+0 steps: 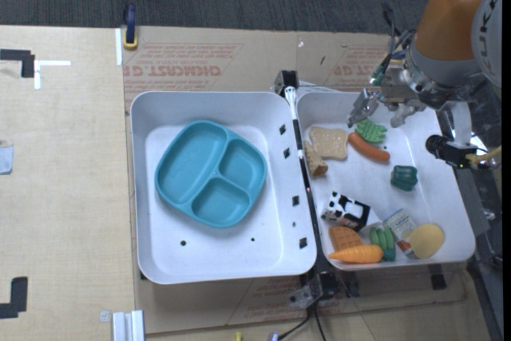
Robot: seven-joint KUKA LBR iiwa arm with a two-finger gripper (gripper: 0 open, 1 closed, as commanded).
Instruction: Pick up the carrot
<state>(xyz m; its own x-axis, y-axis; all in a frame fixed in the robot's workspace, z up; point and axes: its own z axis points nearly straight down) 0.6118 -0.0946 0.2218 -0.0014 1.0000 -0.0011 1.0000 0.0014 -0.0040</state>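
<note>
Along the right bin's (459,208) near rim lies the carrot (357,254), touching a waffle-like piece (346,236) and just beside green pea pods (383,242). Well apart, at the far end, the tool (377,109) hangs with fingers spread over a green leafy piece (371,130). Open floor lies mid-bin. A blue plate (211,173) sits in the left bin (144,196)

Two bins side by side mid-frame. Left bin (152,196) holds a divided plate (211,173) near its centre. Right bin (459,208): gripper (382,109) over its upper part, leafy item (371,129) just below it, sausage (369,148) beside that, toast (328,142) to the left. Pepper (404,177) at right. Toy cow (346,210) centre-left. Carrot (357,254) along the bottom edge, pea pod (383,241) and potato (427,239) to its right.
</note>
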